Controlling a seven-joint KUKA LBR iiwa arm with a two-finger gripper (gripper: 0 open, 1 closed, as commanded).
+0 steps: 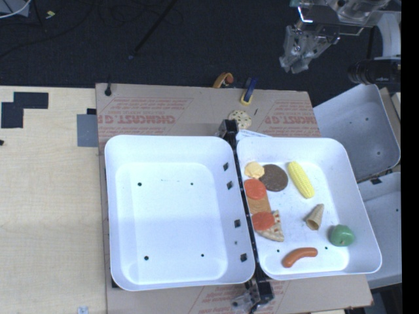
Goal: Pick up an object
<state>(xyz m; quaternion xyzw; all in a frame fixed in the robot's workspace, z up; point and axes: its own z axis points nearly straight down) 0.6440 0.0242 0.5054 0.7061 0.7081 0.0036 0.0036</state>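
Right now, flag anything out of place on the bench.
One cookie lies outside the bins, on the cardboard behind the right bin. The other toy foods, such as the corn and sausage, lie inside it.

Toy foods (288, 205) in right bin (357, 175)

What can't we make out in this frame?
- Gripper, camera view: small and blurred against dark floor; finger state unreadable.
- Orange stack in right bin: pieces overlap, count unclear.
- Cookie behind bins: partly hidden by the black divider clamp.
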